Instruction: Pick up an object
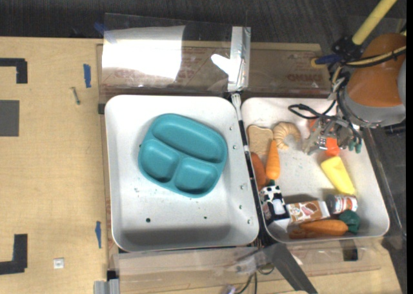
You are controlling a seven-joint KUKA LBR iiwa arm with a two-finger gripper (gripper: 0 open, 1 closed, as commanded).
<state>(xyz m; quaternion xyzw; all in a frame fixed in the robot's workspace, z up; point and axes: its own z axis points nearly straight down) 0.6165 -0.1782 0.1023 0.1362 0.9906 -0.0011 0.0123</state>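
A light wooden bench (51,176) is stretching across the view, carrying two shallow white bins side by side. The left bin (122,222) is holding a teal divided plate (182,154), sitting tilted near its middle. The right bin (377,218) is crowded with toy food: a slice of bread (259,137), a tan croissant-like piece (286,133), an orange carrot (273,161) lying beside a sausage (258,169), a yellow wedge (338,176), a small bottle (317,209) and a second carrot (322,227) along the near wall, next to a black-and-white block (272,197). The grey arm with its orange band (382,70) is reaching in from the right, and the gripper (324,139) is hovering low over the far part of the right bin, just above the yellow wedge. Whether it is gripping anything, I cannot tell.
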